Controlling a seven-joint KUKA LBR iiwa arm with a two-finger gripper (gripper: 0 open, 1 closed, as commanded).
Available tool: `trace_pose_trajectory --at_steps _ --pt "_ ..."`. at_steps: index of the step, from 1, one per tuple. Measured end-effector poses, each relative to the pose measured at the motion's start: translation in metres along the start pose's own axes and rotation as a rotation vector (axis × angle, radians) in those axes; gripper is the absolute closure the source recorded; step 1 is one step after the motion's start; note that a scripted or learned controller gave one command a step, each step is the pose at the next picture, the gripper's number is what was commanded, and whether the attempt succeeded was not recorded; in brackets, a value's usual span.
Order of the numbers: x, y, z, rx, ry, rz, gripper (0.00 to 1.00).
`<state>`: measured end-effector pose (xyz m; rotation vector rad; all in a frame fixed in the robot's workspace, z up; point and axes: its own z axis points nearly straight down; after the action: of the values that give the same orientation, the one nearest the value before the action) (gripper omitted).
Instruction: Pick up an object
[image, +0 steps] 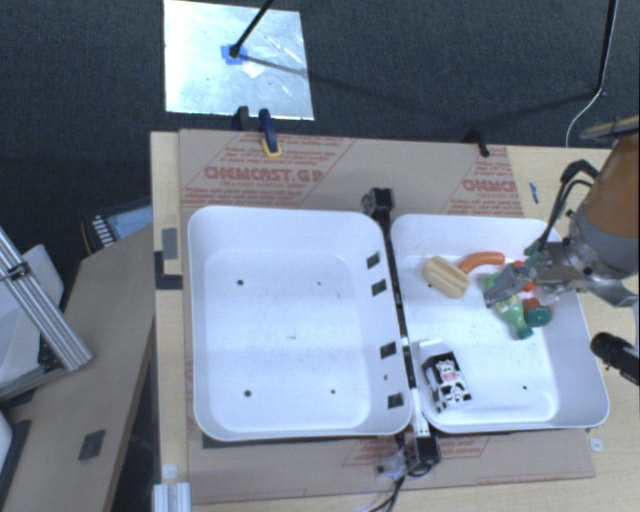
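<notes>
Green toy (512, 308) in right bin (500, 400), brown board (330, 170), dark carpet (450, 60)

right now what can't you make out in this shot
- Tool: in the camera view it sits low over the pile of green toys in the right bin; its grip is blurred against them.
- Green toys: tangled, partly under the tool, shapes unclear.
- Orange piece: its right end is lost among the clutter at the tool.
- Small black and white item: too small to identify.
- Arm: cut off by the right edge.
</notes>
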<state>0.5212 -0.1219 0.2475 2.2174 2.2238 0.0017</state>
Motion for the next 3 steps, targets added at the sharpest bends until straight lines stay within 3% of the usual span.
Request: trace_pose_trajectory --at_steps 1,2,3 --pt "0.0 0.001 -0.011 -0.003 0.0 -0.002 1.0" --pt "-0.059 -0.035 0.001 0.0 -0.001 0.004 1.0" --pt "-0.057 -0.033 -0.01 -0.004 -0.002 -0.001 1.0"
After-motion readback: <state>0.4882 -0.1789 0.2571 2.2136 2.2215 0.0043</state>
